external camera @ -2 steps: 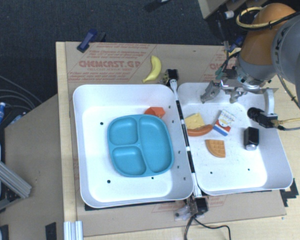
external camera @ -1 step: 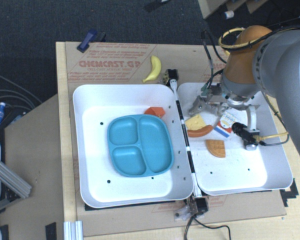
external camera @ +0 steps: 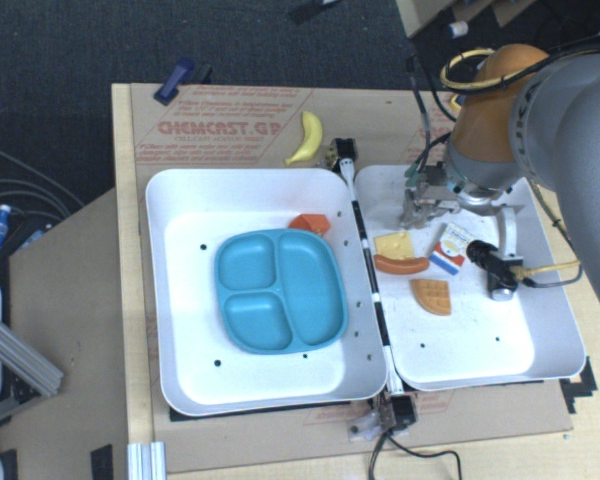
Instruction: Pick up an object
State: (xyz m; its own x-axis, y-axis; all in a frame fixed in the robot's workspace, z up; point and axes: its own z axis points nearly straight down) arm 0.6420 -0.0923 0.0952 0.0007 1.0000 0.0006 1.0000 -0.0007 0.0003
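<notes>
**Choosing a grip among the toy foods**

Hovering at the upper part of the right bin point(external camera: 540, 353), the gripper point(external camera: 418, 206) hides its opening — cannot tell. Just below it lie a yellow wedge point(external camera: 394, 244) and a hot dog point(external camera: 401, 263) — likely light, stiff plastic, slippery; pinch across the narrow middle.

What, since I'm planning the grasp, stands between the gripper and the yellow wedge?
Nothing visible: the gripper is right beside the yellow wedge-shaped piece; the reddish sausage-shaped toy touches the wedge's opposite edge.
</notes>
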